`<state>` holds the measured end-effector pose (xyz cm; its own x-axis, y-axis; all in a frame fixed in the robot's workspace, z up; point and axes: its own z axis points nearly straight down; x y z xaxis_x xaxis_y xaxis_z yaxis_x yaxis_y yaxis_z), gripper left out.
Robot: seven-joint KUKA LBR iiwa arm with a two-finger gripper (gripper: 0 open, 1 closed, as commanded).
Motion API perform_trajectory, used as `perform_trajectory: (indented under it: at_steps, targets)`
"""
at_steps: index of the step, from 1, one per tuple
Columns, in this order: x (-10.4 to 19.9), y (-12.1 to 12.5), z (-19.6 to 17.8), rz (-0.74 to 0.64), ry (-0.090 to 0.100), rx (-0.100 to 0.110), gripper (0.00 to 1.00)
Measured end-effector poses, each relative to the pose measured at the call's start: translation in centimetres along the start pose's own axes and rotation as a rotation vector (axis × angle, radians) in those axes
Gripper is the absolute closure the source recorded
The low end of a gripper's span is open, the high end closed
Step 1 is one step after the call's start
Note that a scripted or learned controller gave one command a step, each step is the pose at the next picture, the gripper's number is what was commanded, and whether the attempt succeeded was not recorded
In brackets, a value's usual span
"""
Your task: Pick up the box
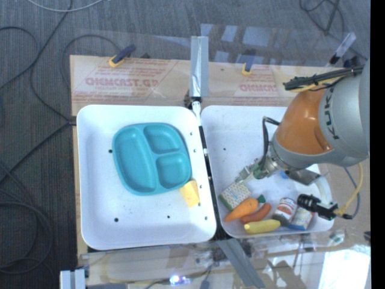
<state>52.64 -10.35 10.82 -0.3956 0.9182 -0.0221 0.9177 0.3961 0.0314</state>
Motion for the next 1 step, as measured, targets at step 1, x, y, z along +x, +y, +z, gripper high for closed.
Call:
perform_trajectory:
  at_steps: [1]
  targets:
    - [0.06,-0.09,0.14,0.0,0.002,0.003,0.0]
